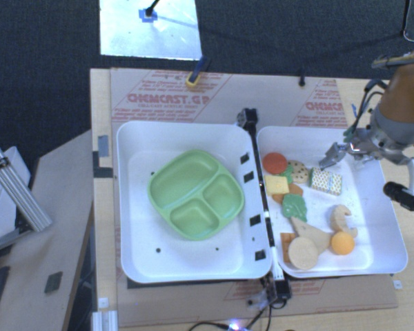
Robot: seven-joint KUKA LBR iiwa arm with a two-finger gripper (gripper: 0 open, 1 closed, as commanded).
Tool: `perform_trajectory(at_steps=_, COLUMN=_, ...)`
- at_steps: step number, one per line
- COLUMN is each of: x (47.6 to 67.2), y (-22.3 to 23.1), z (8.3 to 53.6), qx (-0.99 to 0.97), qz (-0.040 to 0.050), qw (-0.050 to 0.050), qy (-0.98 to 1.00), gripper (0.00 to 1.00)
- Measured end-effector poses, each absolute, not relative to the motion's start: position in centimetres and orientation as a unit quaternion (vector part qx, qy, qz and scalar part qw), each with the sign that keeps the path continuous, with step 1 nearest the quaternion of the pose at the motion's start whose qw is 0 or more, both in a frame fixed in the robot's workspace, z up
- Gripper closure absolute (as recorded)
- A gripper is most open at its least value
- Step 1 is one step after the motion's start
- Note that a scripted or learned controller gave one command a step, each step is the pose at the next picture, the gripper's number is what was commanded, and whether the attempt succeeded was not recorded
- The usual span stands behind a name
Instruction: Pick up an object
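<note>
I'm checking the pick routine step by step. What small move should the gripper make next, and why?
Probably a short descent toward the white patterned block. The gripper hangs just above and slightly beyond it in the right bin, with nothing visibly held. The block lies a little apart from the yellow cheese slice and other food pieces, so it looks the nearest clean target.

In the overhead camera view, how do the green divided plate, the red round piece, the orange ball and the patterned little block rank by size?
1. Green divided plate, by far largest.
2. Patterned block.
3. Red round piece and orange ball: too alike to rank.
</note>
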State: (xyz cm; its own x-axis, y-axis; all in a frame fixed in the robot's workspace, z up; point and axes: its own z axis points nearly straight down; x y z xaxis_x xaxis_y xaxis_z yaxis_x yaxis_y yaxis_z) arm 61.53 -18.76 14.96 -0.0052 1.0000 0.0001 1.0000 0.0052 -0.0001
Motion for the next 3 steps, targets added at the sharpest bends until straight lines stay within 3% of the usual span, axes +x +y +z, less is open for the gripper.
perform_trajectory(at_steps=1, x=61.6, y=-19.8, z=10.0, qx=-0.707, qz=0.0002, qw=0.000, qy=-0.708, gripper=0.00)
perform_trajectory(at_steps=2, x=61.9, y=-19.8, z=8.9, qx=-0.706, qz=-0.0015, qw=-0.001, qy=-0.708, gripper=0.00)
perform_trajectory(at_steps=3, x=62.2, y=-20.0, z=10.3, qx=-0.706, qz=-0.0044, qw=-0.011, qy=-0.708, gripper=1.00)
